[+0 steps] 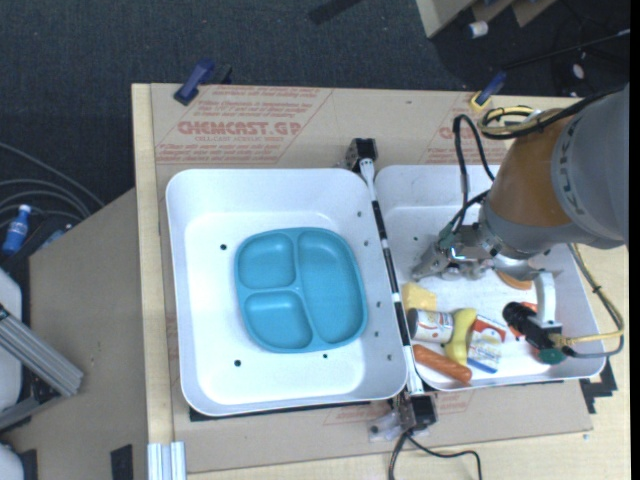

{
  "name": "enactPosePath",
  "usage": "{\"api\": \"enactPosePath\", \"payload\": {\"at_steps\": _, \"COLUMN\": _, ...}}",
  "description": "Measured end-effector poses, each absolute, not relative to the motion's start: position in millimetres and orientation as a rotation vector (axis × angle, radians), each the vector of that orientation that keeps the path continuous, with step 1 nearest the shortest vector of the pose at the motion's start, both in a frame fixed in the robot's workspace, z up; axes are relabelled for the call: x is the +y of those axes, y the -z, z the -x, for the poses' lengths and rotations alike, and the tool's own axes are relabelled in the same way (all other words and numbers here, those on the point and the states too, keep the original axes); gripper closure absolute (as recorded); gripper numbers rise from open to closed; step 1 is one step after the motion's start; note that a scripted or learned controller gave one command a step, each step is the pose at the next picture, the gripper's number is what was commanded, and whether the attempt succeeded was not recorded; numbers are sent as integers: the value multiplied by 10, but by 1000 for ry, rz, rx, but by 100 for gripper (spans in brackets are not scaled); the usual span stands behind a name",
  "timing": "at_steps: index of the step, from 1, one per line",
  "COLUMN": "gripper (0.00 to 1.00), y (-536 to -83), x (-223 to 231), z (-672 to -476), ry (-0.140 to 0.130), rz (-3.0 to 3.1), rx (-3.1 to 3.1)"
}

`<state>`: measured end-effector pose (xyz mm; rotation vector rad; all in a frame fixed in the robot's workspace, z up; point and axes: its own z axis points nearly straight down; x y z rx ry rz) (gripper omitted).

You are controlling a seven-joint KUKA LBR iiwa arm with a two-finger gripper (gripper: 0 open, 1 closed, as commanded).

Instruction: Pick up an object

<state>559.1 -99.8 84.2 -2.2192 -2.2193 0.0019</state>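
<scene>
Where the arm (560, 183) reached in from the right of the frame, its gripper (447, 258) hung low in the right bin (420, 193), probably lining up a grab. The toys (455, 340) lay heaped at lower right, just below it; the blue divided plate (299, 288) sat alone in the left bin (200, 218).

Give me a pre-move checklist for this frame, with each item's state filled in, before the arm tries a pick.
1. Gripper is over the right bin, where the objects lie: ok.
2. Object between the fingers: cannot tell.
3. Targets available: a pile at the bin's near end, including a yellow banana and an orange carrot: ok.
4. Targets well separated: the pile overlaps, not ok.
5. Blue divided plate sits alone in the left bin, apart from the arm: ok.
</scene>
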Motion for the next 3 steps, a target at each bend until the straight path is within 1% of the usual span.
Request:
{"api": "enactPosePath", "payload": {"at_steps": 1, "gripper": 0, "y": -851, "x": -947, "z": -6415, "ry": 2, "rz": 2221, "rx": -2224}}
{"api": "enactPosePath", "payload": {"at_steps": 2, "gripper": 0, "y": -850, "x": -936, "z": -6669, "ry": 1, "rz": 2221, "rx": -2224}}
{"api": "enactPosePath", "payload": {"at_steps": 3, "gripper": 0, "y": -845, "x": -1027, "z": -6136, "ry": -2, "rz": 2220, "rx": -2219}}
